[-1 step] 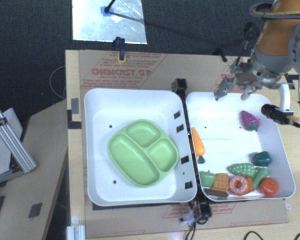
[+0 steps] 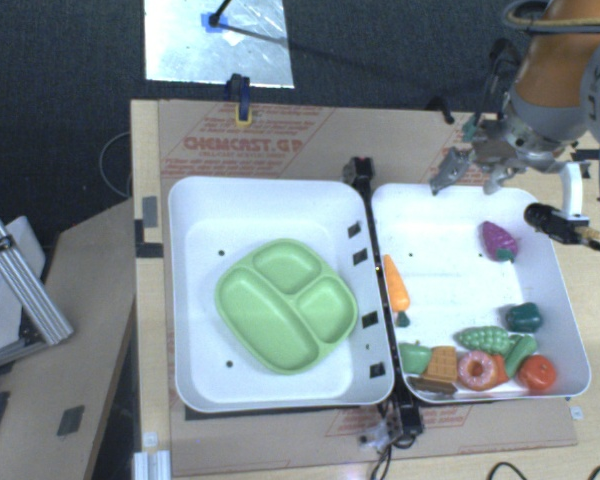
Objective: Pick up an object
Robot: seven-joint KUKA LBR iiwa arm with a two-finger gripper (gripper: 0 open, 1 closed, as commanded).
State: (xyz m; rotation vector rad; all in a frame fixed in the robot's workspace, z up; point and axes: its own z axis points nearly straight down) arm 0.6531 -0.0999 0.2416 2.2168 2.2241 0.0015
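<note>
My gripper [image 2: 472,176] hangs over the far rim of the right bin [image 2: 450,230], open, with nothing between its fingers. Toy foods lie in that bin. A purple piece [image 2: 498,239] sits just below and right of the gripper. An orange carrot [image 2: 395,286] rests along the left wall. In the near right corner are a dark green pepper [image 2: 523,317], a bumpy green piece [image 2: 485,339], a pink donut [image 2: 477,369], a red tomato [image 2: 538,371] and an orange waffle [image 2: 441,366].
The left bin [image 2: 205,218] holds a light green divided plate [image 2: 285,305]. A black divider with clips [image 2: 372,268] runs between the bins. A black fitting [image 2: 552,223] juts over the right bin's far right rim. A foil sheet [image 2: 220,28] lies beyond the bench.
</note>
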